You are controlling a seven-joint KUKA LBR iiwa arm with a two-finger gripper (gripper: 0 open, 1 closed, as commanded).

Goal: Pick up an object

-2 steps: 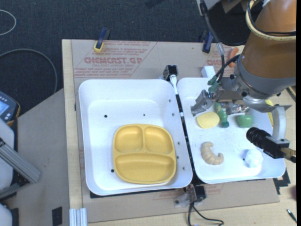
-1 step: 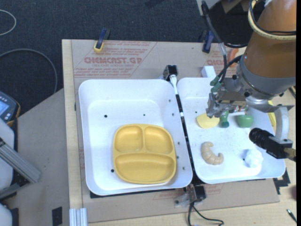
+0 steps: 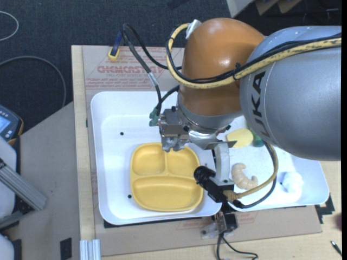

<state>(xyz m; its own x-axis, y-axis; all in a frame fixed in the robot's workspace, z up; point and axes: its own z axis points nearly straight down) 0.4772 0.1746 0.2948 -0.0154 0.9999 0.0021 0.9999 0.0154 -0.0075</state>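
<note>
The arm leans in over the bench and its orange-banded wrist hides most of the middle of the scene, so the gripper (image 3: 174,143) can only be glimpsed as a grey block just above the far rim of the yellow divided plate (image 3: 164,179). How it is set I cannot tell — the wrist covers too much of it. The plate lies in the left bin (image 3: 108,161), toward its near edge and close to the wall it shares with the right bin (image 3: 309,191); it is shallow, with three compartments and a low rounded rim. Across the divide, near the right bin's near edge, lies a pale curved piece that looks like a toy shrimp (image 3: 244,177), and farther back a small yellow lemon-like thing (image 3: 241,138) with a bit of green beside it; a small white object (image 3: 291,182) sits toward that bin's right edge. The plate is the thing nearest the tool, so I would judge it the likely target. The danger is the rim — thin, slick and sloping, it could slide out of a pinch, or the wide plate could tip and drag against the bin wall as it rises. A loose cable (image 3: 255,191) hanging low by the plate's near corner could also snag.
</note>
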